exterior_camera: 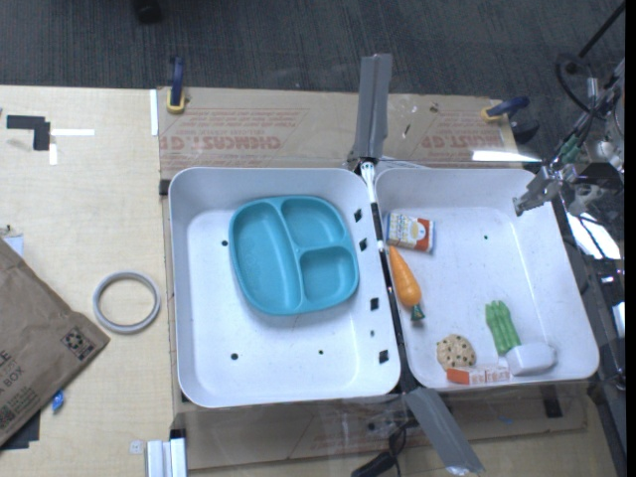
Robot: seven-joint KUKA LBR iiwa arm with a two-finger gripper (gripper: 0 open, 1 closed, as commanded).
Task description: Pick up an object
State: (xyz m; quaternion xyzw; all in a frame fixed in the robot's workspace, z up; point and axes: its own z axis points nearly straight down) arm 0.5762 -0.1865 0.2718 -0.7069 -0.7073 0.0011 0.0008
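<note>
1. I noted a roll of tape (126, 300) lying flat on the bench (79, 217), left of the bins.
2. A brown paper bag (35, 341) lay at the bench's lower-left corner.
3. Black tape marks (30, 129) sat near the upper left.
4. Two clamps (176, 85) held cardboard (268, 132) behind the bins.

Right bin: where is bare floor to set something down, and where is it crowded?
In the right bin, free floor lies right of the carton and carrot, above the green vegetable. The lower edge is crowded: cookie, vegetable, white block.
</note>
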